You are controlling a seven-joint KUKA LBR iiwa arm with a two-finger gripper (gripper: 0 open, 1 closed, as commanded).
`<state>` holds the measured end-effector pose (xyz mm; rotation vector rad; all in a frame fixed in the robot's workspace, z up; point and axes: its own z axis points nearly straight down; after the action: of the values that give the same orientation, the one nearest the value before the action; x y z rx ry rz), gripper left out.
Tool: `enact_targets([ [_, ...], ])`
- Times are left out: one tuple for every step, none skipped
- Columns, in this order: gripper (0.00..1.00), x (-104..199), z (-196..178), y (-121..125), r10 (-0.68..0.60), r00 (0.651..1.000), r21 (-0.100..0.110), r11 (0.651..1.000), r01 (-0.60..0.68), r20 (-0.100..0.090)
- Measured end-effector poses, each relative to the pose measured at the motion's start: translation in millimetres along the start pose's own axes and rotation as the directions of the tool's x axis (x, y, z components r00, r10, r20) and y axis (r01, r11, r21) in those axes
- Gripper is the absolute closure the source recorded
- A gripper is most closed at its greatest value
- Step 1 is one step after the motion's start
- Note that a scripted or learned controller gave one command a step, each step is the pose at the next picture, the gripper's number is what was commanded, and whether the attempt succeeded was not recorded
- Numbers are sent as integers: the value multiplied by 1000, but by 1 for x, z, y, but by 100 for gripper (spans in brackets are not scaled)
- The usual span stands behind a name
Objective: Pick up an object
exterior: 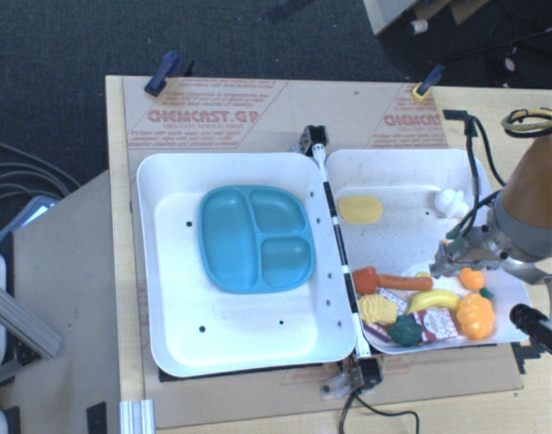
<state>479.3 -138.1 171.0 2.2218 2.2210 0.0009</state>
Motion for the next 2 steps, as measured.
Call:
enact_targets([
  [0,0,0,0,0,1000,0,1000,0,0],
  [0,29,83,2,-1,1000,-6,1000,1,1],
])
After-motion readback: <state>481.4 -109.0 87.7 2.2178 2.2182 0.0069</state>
